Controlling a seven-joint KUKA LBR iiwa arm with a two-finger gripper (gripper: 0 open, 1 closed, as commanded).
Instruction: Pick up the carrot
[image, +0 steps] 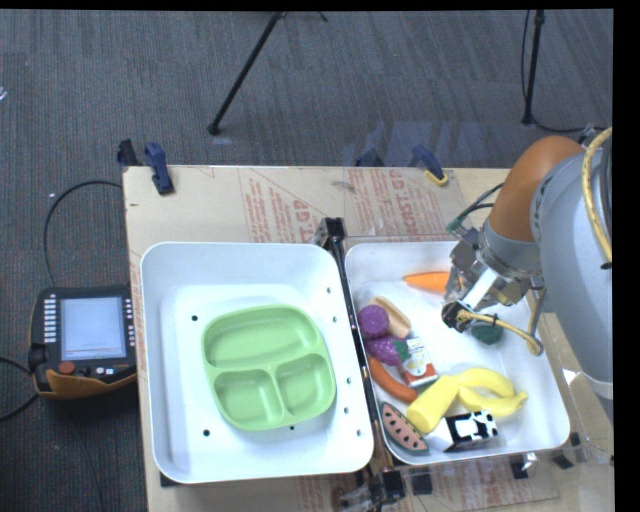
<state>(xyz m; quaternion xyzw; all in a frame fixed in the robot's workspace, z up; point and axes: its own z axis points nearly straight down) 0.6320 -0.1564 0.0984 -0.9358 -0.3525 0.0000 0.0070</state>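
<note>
Carrot (428, 282): lies unlifted in upper part of right bin (525, 365); gripper (476, 287) hovers just right of it, grip state not discernible; grasp and lift judged outstanding.

The grey arm (588, 262) comes in from the right, bulky and steeply angled. Its orange band (530, 188) sits above the wrist (503, 252), which bends down and to the left. The gripper (468, 288) hangs at the low end, tilted toward the lower left.
</note>
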